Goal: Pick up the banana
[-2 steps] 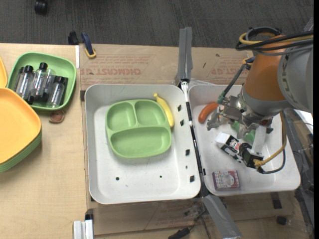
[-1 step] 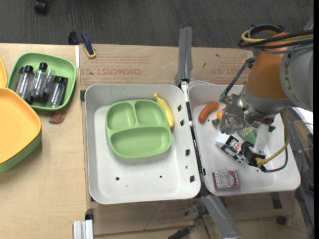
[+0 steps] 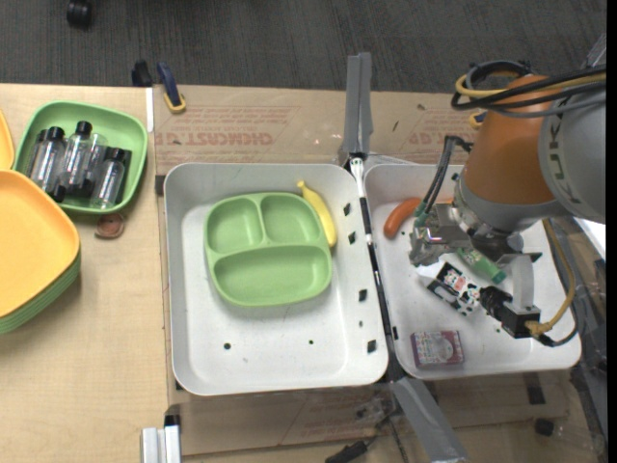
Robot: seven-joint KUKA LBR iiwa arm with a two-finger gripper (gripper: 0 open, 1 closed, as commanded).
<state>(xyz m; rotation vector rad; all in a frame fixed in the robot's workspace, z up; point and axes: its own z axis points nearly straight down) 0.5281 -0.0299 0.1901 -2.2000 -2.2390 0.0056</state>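
Wooden bench, two white bins. The banana [image 3: 322, 213] lies in the left bin [image 3: 193, 345], touching the green divided plate [image 3: 270, 251]. The gripper [image 3: 436, 249] hangs over the right bin [image 3: 559, 355], maybe shut, can't tell, near an orange carrot-like thing [image 3: 399, 216].

The arm [image 3: 511, 152] hides part of the orange thing [image 3: 398, 216]. The yellow plates [image 3: 29, 249] run off the left edge.

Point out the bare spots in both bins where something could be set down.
Left bin: open floor below the green plate, toward the near wall. Right bin: crowded by the gripper, orange thing and card. The banana hugs the plate's right edge.
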